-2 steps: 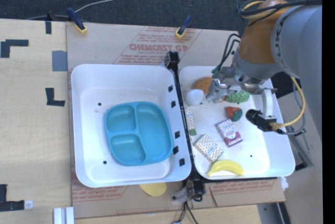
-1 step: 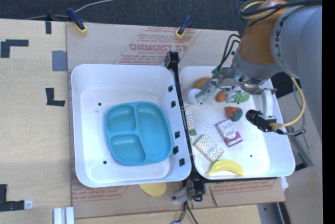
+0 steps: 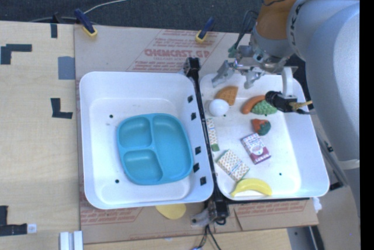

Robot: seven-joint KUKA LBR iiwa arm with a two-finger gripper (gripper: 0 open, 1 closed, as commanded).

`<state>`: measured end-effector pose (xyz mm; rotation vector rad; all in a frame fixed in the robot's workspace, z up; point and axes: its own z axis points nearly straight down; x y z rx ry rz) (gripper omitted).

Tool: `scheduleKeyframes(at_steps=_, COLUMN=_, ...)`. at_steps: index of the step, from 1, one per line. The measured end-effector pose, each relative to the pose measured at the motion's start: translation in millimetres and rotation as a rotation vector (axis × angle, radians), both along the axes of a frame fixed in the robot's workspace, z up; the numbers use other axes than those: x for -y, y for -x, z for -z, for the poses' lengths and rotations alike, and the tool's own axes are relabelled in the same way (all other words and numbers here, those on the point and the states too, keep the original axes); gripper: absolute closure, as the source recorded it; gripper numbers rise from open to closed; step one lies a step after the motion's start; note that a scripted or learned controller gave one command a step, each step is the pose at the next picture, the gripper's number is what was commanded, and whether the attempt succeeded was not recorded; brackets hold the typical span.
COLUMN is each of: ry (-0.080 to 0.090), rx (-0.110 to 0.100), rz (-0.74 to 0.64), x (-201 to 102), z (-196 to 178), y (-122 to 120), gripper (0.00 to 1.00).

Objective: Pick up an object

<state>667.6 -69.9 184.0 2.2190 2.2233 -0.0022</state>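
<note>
Gripper (image 3: 238,75) has its jaws spread wide with nothing in them, bread piece (image 3: 227,94) just at its 7 o'clock.

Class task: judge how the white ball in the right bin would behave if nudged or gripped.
The ball looks round and smooth, so it would probably roll when nudged. It touches the orange piece, which may block it that way. Its curve may slip from the tool.

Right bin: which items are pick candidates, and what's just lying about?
In play: hand, white ball, orange bread-like piece, carrot, strawberry, small carton, patterned packet, banana.

Lying about: blue divided plate in left bin, yellow clamps.
</note>
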Motion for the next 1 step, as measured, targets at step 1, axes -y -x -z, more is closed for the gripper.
scheduleKeyframes(at_steps=1, ry=0.001, rx=0.001, rz=0.001, x=33.4, z=98.7, y=-1.0, gripper=0.0)
